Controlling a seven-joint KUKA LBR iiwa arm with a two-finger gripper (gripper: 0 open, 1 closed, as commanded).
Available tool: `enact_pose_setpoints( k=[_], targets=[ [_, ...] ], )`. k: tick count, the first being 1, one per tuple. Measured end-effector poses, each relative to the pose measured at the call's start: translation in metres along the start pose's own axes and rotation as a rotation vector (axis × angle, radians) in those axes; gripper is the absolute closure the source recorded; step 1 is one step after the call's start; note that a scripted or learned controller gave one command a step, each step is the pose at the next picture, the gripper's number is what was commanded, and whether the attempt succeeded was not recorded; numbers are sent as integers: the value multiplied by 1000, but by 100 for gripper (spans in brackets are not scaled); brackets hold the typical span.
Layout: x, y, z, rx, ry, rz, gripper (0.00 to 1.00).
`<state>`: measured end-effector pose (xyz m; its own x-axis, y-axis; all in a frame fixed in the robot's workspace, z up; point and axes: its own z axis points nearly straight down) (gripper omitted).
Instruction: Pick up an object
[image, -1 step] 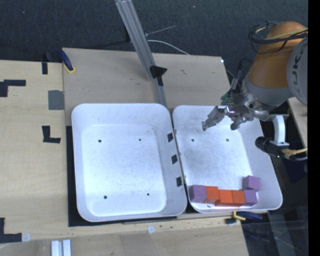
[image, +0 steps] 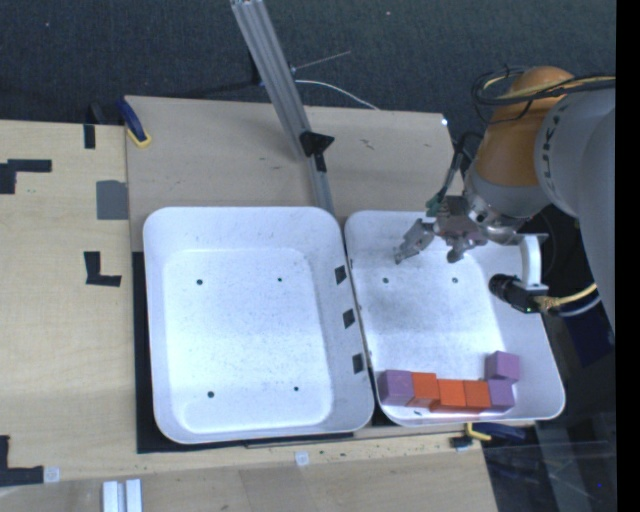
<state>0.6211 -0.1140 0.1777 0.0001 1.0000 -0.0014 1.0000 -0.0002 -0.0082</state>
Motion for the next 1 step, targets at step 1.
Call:
enact_pose_setpoints(
  k=[1],
  targets=[
    [-64,27,-32,-12,-3,3,0]
  ],
)
